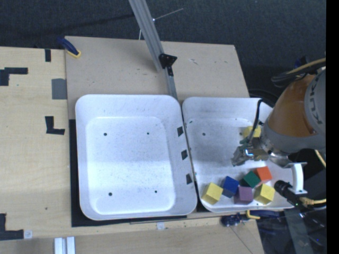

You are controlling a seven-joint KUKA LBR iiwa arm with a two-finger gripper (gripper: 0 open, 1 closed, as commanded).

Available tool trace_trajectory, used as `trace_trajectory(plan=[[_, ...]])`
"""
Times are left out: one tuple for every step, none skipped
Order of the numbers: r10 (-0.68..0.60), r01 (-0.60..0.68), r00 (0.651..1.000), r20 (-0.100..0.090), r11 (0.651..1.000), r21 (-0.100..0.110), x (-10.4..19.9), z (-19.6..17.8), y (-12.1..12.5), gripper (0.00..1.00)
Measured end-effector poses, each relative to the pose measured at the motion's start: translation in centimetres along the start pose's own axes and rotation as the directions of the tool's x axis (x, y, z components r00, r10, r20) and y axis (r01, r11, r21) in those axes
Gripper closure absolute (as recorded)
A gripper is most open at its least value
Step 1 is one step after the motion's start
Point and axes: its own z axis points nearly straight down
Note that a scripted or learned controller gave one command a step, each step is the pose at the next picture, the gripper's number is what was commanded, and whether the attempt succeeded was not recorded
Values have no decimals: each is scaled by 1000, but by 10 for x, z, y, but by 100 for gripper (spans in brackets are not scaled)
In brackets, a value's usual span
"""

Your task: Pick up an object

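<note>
At the near edge of the right bin (222,110) you had a cluster of small blocks lying along the front wall: a yellow block (213,193) at the left end, a blue block (230,186) just beside it, a purple block (244,194), a second yellow block (266,193) at the right end, and, a little farther back, a green block (251,179) touching an orange block (263,172). The blocks sat so close together that you could not tell exactly which ones touched.

Just behind that cluster, the gripper (244,155) hung low over the bin floor. Its metal parts blurred into a grey tangle, and you could not tell how the fingers stood or whether anything was between them. Beside the wrist, a bit of yellow (253,132) peeked out; most of it was hidden by the arm (296,115), so you could only guess at another block's shape. The arm's orange band filled the right side and covered the bin's far right corner.

To the left, the left bin (127,102) sat side by side with the right one, its floor speckled with dark marks.

Farther back, a slanted metal rail (145,23) crossed the wooden bench (106,62), its upper end cut off by the top of the view.
</note>
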Motion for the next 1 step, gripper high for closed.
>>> trace_trajectory(plan=[[0, 0, 1000, 1, 1000, -3, -5, -62, 4, 100]])
